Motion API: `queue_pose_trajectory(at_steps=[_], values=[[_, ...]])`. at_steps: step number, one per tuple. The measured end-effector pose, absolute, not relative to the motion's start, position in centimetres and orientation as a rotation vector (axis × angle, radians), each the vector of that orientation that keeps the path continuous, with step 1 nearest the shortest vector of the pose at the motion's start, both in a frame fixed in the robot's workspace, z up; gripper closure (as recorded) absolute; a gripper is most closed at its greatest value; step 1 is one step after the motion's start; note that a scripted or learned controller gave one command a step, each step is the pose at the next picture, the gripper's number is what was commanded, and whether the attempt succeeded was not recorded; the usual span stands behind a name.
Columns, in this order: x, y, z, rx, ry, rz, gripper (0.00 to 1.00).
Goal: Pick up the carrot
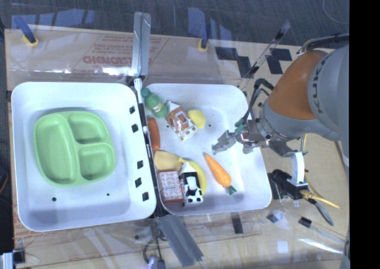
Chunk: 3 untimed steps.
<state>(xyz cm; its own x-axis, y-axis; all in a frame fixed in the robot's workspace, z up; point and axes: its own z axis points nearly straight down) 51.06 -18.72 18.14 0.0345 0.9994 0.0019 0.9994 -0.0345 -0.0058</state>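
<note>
The carrot [218, 171] is orange with a green stub at its lower end. It lies slantwise on the floor of the right bin [252, 193], toward the front right. My gripper [235, 145] hovers just above and to the right of the carrot's upper tip, not touching it. Its fingers stand apart with nothing between them. The grey arm with its orange band [297, 89] comes in from the right.
In the right bin lie a green bottle [155, 105], a sausage [154, 134], a small house-shaped box [181, 123], a lemon [198, 119], a banana [200, 176], a brown box [169, 185] and a black-and-white toy [190, 191]. The left bin holds a green divided plate [74, 146].
</note>
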Motion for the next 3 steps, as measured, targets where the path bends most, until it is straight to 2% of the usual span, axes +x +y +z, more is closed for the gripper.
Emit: queue_pose_trajectory(at_steps=[1, 2, 3], values=[[47.6, -18.7, 9.1, -2.199, -2.239, 0.002, 0.00], [47.6, -18.7, 10.0, -2.192, -2.243, 0.003, 1.00], [47.8, -17.6, 23.8, -2.229, -2.214, 0.000, 1.00]])
